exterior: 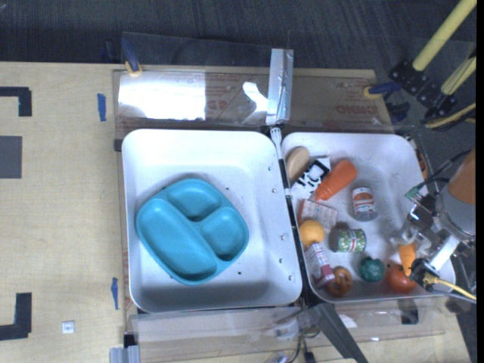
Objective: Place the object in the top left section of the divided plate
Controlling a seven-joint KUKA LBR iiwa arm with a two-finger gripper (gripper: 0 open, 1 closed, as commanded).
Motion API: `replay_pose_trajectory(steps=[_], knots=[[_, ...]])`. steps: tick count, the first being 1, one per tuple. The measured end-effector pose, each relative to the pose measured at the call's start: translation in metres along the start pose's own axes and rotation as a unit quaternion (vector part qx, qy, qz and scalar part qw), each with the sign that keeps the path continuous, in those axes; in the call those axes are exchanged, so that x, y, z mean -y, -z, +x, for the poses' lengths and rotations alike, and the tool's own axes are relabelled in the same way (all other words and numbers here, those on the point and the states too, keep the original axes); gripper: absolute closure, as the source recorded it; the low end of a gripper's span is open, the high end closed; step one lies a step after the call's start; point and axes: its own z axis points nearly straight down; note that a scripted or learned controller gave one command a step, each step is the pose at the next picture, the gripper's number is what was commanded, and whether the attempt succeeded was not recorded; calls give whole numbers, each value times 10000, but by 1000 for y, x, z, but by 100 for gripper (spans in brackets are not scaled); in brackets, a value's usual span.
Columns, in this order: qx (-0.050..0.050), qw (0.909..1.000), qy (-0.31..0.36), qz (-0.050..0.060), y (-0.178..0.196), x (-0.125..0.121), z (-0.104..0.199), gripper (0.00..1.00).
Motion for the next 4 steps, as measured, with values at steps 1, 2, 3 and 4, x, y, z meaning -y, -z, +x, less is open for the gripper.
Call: replay_pose_trajectory(steps=[1, 2, 3, 4], knots=[[-38, 9911, -1328, 113, 6, -14, 14, 100], [-81, 9633, -2682, 110, 18, -5, 4, 100], [-18, 9596, -2814, -77, 154, -14, -14, 100], [6, 9717, -2359, -68, 229, -13, -14, 100]])
